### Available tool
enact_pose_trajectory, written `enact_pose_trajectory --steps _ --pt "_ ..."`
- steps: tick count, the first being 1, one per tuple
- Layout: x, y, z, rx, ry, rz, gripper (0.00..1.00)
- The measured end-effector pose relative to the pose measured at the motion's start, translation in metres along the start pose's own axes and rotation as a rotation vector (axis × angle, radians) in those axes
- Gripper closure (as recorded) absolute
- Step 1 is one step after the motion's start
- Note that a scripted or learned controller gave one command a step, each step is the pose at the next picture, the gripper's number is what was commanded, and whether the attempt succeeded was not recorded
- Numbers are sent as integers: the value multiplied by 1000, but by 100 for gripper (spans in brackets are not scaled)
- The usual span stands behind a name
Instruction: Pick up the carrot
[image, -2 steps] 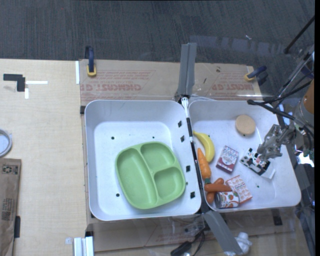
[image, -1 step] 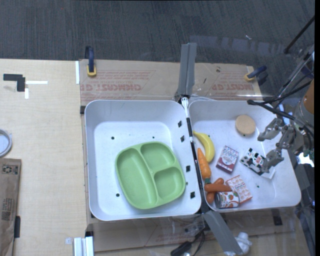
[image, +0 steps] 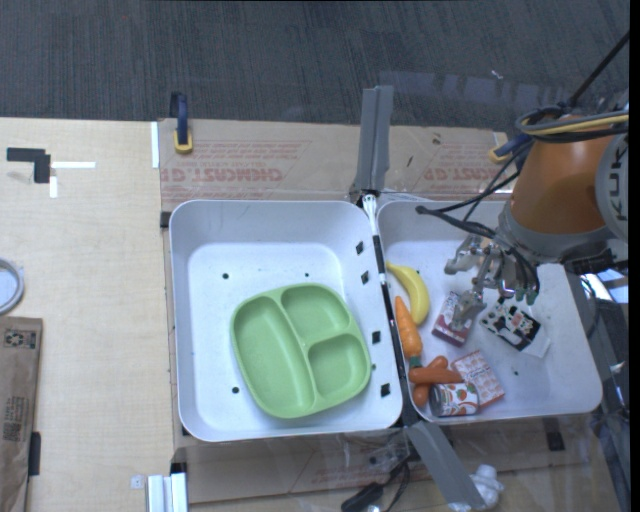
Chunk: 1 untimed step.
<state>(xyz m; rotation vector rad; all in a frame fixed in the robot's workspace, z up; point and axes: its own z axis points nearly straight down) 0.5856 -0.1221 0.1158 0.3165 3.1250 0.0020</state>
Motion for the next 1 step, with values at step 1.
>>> enact_pose_trajectory --steps 1 --pt "54 1 22 1 -5 -201 0"
